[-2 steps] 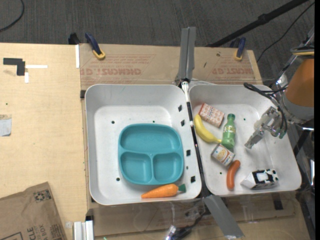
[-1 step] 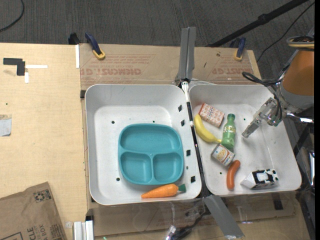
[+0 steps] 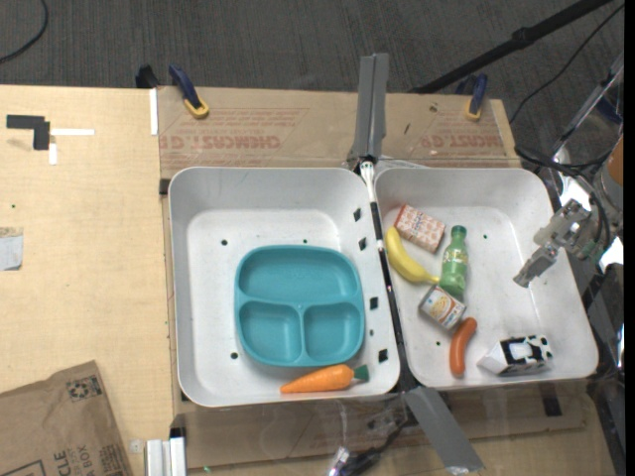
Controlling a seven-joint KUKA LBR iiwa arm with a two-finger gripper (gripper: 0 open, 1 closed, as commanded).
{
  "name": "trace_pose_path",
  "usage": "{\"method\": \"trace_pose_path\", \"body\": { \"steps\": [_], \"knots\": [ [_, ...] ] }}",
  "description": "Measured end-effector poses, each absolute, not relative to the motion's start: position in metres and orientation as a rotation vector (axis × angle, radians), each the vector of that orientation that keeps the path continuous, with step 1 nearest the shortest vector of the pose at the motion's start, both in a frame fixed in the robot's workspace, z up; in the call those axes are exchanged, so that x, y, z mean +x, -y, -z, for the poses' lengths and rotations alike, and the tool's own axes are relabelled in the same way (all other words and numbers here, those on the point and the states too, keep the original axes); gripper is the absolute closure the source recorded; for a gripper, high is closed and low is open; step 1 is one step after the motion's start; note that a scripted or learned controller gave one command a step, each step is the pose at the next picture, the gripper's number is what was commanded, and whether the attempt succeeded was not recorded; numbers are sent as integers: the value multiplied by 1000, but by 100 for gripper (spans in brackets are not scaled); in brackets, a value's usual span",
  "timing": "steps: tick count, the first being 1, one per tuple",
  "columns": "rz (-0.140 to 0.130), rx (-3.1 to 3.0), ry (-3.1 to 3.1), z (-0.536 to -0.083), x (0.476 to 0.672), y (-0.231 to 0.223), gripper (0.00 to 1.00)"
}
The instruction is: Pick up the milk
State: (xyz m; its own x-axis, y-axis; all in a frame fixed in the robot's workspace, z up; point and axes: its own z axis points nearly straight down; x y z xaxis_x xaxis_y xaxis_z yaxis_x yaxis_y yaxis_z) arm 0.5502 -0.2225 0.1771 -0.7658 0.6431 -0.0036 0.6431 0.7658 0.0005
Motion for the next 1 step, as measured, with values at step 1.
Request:
{"method": "trace_pose_path", "body": {
  "steps": [1],
  "knots": [
    [0,1249,-2881,-92,498,222,0]
  ]
}}
